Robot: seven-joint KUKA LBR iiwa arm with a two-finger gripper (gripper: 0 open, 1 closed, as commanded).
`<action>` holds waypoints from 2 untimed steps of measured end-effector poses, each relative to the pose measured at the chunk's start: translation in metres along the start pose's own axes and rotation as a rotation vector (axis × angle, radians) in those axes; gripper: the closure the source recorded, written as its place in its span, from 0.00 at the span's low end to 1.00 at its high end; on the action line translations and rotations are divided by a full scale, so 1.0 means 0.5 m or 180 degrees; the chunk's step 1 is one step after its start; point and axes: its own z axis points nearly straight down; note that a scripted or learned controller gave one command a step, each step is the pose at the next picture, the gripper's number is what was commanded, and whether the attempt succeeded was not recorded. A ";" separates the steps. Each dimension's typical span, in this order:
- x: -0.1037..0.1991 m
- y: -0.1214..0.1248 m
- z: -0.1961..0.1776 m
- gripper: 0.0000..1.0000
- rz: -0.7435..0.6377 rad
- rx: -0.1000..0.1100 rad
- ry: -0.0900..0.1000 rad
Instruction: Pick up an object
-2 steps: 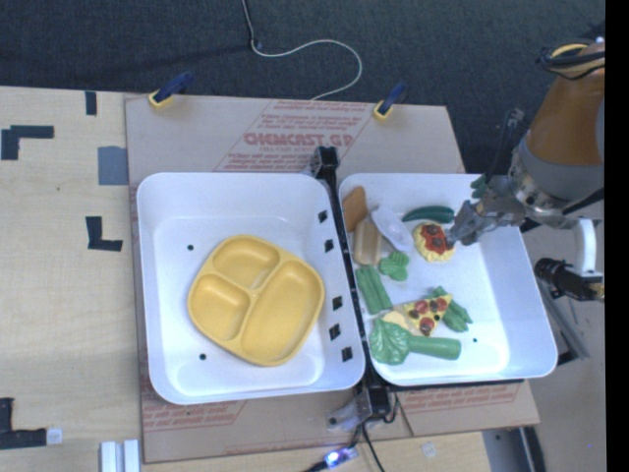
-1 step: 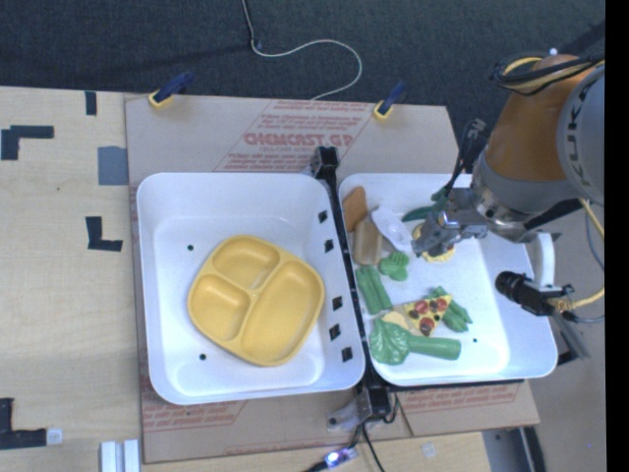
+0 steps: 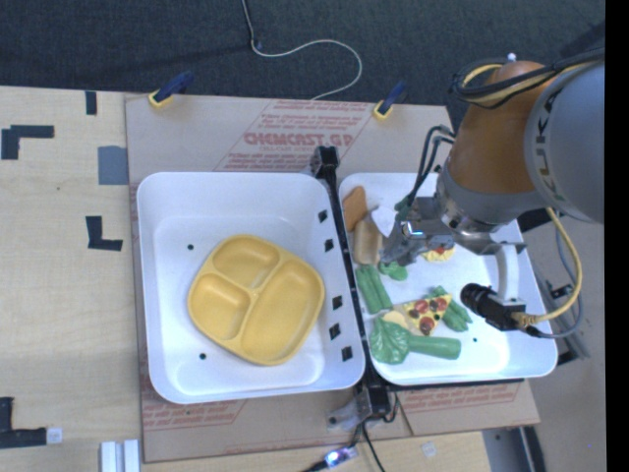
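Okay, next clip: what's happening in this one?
A grey and orange arm reaches in over the right bin, its pincer low among toy food: a green bean pod, a pizza slice, a bread piece. Nothing is visibly lifted yet. The left bin holds a yellow divided plate, untouched.

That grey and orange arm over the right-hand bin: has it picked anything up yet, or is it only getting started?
Done so far: the arm has reached into the right white bin, and its pincer sits low among the toy food, just above a small green piece. Whether anything is gripped I cannot tell. Left: a clear grasp and lift. The green bean-like stick, pizza slice and yellow compartment tray lie untouched.
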 end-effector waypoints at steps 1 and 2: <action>0.119 -0.026 0.004 1.00 0.0004 0.0002 -0.0004; 0.220 -0.082 -0.008 1.00 0.0000 0.0004 -0.0003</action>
